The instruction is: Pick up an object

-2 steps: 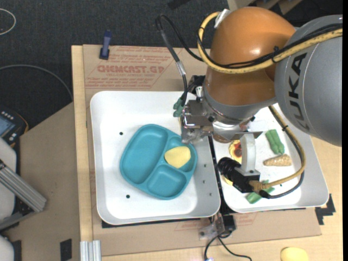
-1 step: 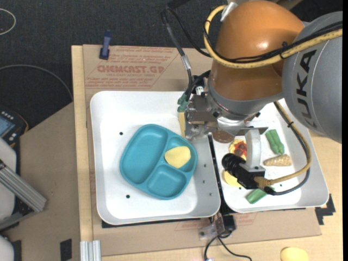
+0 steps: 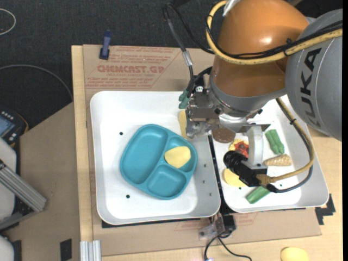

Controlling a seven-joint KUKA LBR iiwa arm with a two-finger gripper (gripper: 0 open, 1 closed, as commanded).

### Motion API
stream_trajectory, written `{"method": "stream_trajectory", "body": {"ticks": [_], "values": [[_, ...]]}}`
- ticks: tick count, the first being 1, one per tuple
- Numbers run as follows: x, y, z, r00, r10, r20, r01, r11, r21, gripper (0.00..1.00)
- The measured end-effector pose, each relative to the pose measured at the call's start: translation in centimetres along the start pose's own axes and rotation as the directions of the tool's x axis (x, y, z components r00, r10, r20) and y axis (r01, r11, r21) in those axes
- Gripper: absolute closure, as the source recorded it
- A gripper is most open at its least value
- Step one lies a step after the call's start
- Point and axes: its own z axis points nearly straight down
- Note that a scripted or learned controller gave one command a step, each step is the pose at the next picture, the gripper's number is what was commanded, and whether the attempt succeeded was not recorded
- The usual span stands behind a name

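The pincer [image 3: 197, 123], whose grip state I cannot tell from this angle, is hanging beside the bins' meeting rims [image 3: 213, 167], with the yellow piece [image 3: 177, 156] lying on the blue plate [image 3: 142, 159] just left of it, so a descent is risking striking rim or plate.

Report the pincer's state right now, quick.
Pincer: cannot be told whether it is open, closed or holding anything.
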Motion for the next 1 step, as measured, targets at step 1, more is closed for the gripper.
{"method": "stream_trajectory", "body": {"ticks": [1], "values": [[0.03,0.04,-1.02,1.0,0.0,0.0,0.0,1.0,-0.002,1.0]]}}
